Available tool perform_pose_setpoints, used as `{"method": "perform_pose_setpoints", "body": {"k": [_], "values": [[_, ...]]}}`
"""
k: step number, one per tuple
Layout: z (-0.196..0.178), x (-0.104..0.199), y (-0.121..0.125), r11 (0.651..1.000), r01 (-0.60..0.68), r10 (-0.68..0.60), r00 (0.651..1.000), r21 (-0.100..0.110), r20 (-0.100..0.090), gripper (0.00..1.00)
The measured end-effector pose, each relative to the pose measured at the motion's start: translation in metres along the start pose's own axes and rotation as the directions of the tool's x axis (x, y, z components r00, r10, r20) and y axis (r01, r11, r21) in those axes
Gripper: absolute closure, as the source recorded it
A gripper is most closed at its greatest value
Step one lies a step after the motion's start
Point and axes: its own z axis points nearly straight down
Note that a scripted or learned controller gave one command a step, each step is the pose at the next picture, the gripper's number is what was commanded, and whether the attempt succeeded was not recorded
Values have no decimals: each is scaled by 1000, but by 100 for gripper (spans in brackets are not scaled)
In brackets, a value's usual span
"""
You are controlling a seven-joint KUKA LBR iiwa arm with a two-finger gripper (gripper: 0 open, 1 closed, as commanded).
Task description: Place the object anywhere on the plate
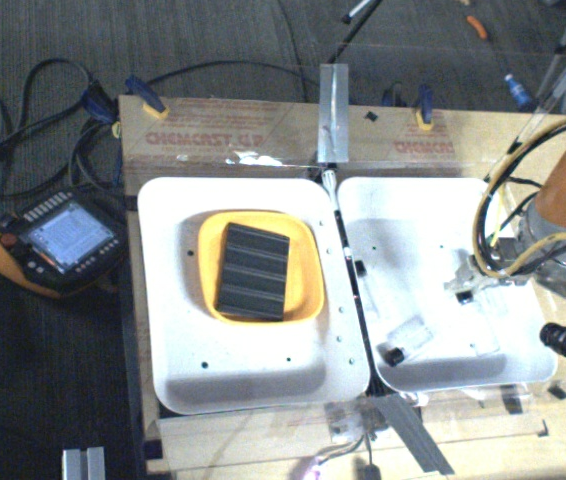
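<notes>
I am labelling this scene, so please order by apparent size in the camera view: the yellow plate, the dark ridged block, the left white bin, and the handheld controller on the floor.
1. left white bin
2. yellow plate
3. dark ridged block, lying on the plate
4. handheld controller; it looks close to the block in size and lies lower, on the floor, so this last ranking is unsure.
</notes>
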Motion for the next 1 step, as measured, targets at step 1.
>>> {"method": "perform_pose_setpoints", "body": {"k": [1], "values": [[0,0,0,1000,0,0,1000,0,0,0]]}}
